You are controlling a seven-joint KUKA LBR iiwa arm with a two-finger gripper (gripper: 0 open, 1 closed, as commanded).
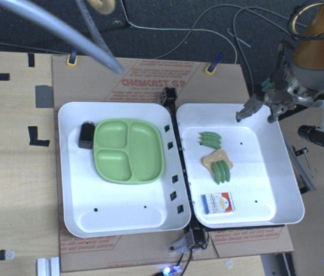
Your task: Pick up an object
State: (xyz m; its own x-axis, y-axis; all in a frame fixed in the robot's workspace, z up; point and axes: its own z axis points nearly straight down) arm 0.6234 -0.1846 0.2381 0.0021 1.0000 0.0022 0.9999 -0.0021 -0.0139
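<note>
Cardboard (150, 76) is lying under two shallow white bins that are sitting side by side on the bench. The left bin (73, 171) is carrying a green divided plate (129, 151) near its middle, with a small black block (86, 135) touching the plate's left rim, close to the bin's far left corner. The right bin (271, 171) is holding four smaller things: a green pea-pod bundle (210, 138) toward the far edge, a tan piece (214, 158) just nearer, a second green bundle (222, 171) lying partly on that tan piece, and a small card with red and blue print (217, 202) resting near the bin's near edge.

The arm (311, 45) is reaching in over the right bin's far right corner. Its gripper (259, 112) is hanging above the bin's far edge with both fingers spread apart and nothing between them. It is standing well apart from the pea-pod bundles and the card.
</note>
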